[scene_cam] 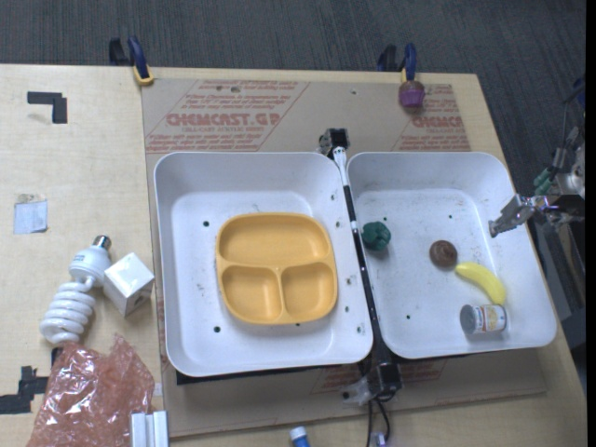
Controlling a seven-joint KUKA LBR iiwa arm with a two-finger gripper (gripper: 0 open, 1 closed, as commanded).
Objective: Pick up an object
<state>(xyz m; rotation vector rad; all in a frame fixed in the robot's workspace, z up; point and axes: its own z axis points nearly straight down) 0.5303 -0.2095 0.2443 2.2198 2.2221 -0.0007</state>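
My gripper [507, 217] hangs at the right rim of the right bin [410, 170], a small metal piece reaching in from the edge of the view; whether it is clenched or released I cannot tell from here, and nothing sits in its grasp that I can see.

The things I might pick up all lie on the floor of that right bin. A dark green lump [376, 236] rests near the bin's left wall, close to the divider between the two bins. A brown round thing [443, 253] sits toward the middle-right, and just beside it, below and to the right, lies a yellow banana [482, 281] (a toy one, by the look of it). Near the banana's lower end a small can [483, 319] lies on its side by the bin's front wall.

The left bin [186, 194] holds a yellow tray [277, 268] with three compartments, lying flat in the middle.

Out on the bench to the left lie a spiral light bulb [74, 296], a white cube [128, 282] touching it, and a crumpled reddish bag [88, 394].
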